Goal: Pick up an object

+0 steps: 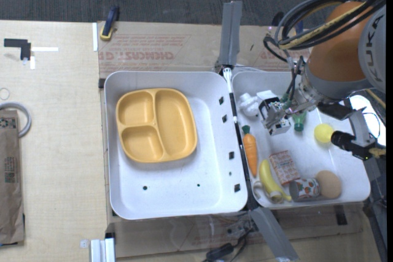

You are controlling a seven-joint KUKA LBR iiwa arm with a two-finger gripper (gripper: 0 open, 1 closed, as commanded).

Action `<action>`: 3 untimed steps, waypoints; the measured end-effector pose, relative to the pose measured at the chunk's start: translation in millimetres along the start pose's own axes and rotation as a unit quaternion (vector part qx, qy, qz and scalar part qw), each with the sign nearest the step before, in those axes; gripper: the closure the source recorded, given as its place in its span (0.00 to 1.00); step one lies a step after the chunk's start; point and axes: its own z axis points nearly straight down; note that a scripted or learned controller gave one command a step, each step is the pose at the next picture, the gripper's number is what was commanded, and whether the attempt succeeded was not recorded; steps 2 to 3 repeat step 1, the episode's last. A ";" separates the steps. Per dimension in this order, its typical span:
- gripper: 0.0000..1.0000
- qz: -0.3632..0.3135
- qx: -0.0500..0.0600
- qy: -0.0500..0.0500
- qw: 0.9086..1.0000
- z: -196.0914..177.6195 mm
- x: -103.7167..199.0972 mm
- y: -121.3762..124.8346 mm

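Grey-armed pincer sits low just beside the orange plastic carrot; I can't tell its spread. Reach step, I judge; next needs closing on something.

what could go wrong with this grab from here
The tool sits low in the right bin, in its upper half, among small items. It could close on a white object beside it and lose it, or nudge the green item aside. The carrot, banana and snack packet lie close together below it, so a descent there may catch two things or none.
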 end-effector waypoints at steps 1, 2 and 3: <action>1.00 0.191 0.001 -0.001 0.982 0.6 -6.9 31.7; 1.00 0.191 0.001 -0.001 0.982 0.6 -6.9 31.7; 1.00 0.191 0.001 -0.001 0.982 0.6 -6.9 31.7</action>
